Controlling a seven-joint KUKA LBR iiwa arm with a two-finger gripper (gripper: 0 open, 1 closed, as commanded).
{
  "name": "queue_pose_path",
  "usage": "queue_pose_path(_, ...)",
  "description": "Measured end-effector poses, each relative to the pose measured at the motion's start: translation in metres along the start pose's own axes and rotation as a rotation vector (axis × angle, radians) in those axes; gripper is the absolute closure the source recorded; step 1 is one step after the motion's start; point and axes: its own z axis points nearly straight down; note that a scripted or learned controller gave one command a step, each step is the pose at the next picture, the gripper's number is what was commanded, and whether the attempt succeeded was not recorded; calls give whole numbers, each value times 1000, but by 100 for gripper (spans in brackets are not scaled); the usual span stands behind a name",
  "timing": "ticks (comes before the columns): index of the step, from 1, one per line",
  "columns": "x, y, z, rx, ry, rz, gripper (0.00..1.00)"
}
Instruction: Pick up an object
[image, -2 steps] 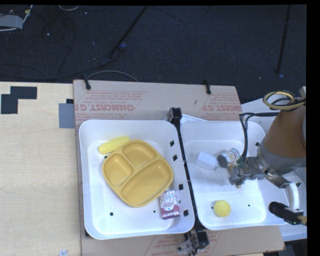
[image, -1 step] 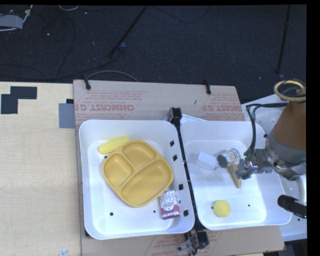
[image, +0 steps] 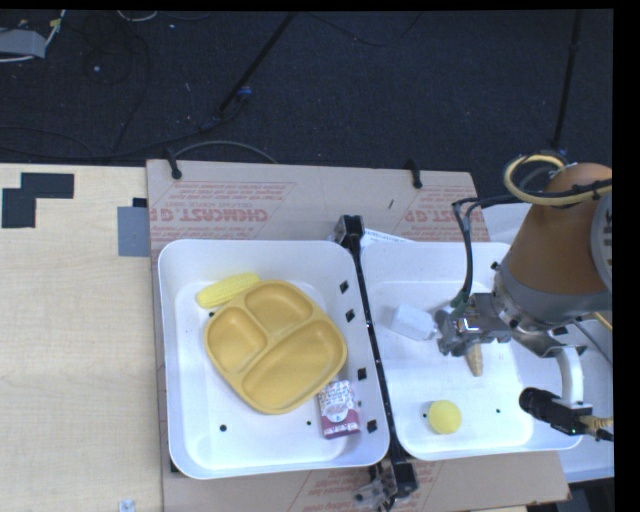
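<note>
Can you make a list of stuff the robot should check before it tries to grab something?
1. Is the tool inside a bin? Ok: it is over the right bin.
2. Is something close to grab? Ok: a white block lies just left of the tool, a tan cone just below it.
3. Is the tool already holding something? Cannot tell: the fingers are too small and dark to read.
4. Is the yellow ball free to reach? Ok: it sits alone near the front of the right bin.
5. Is the divided plate out of the way? Ok: it lies in the left bin, with the corn and the small packet.
</note>
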Motion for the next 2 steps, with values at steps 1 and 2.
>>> queue_pose_path(1,52,0,-12,0,0,-1,100)
queue_pose_path(2,98,-4,-17,1,0,0,100)
